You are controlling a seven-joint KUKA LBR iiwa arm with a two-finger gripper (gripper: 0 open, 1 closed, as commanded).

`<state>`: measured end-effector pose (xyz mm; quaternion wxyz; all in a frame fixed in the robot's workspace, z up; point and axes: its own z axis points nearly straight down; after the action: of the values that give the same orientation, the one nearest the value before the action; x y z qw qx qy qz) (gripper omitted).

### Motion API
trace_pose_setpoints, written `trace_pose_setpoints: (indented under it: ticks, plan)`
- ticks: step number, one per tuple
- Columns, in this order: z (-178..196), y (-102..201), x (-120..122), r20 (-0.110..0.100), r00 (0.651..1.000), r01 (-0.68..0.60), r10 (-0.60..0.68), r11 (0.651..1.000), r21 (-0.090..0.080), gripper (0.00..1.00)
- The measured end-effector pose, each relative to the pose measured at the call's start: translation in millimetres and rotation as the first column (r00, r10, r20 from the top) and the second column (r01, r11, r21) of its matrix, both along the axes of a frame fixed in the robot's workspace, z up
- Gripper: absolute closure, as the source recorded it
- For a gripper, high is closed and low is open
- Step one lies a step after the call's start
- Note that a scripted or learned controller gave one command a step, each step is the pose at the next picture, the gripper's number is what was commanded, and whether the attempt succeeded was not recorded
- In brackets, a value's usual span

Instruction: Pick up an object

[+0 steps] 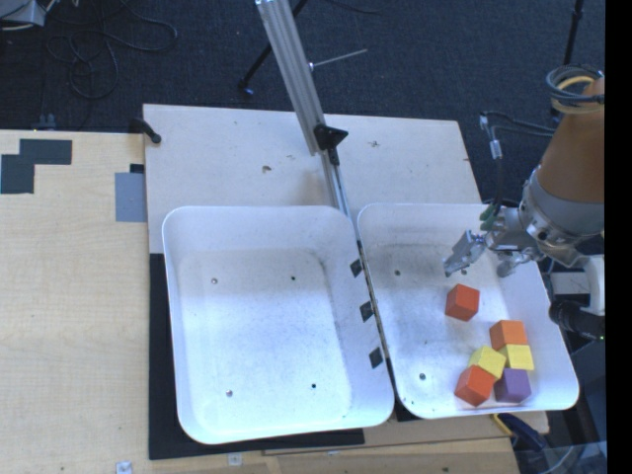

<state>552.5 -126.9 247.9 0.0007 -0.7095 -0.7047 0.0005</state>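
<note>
A: Gripper status?

B: Over the right bin, upper part, arm coming in from the right edge. Fingers point down-left and look spread a bit, w/ nothing btwn them. Not holding anything.

A: Blocks, where?

B: All in the right bin. Red block sits alone, just below the gripper, apart from it, no contact. Rest are clustered near the bin's lower right corner: orange block at the top of the cluster, yellow block just under it, second yellow block to its left, purple block at the bottom, and another red-orange block at the lower left of the group. They're packed close, touching or nearly so; can't tell exactly which.

A: Left bin?

B: White, shallow, side by side w/ the right one. Black clips along the seam btwn the two.

A: Anything else on the counter?

B: Slanted metal rail rising from behind the bins, checkered tag at its top end. Pale wood surface on the left w/ dark grey patches.
</note>
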Motion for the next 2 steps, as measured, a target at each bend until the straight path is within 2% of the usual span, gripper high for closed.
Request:
trace_pose_setpoints:
  ticks: [1,2]
  plan:
    - [-109,-44,18,-0.007,1.000,-0.005,0.005,1.000,0.001,0.00]
    - [-157,-34,35,0.001,1.000,-0.004,0.004,1.000,0.000,0.00]
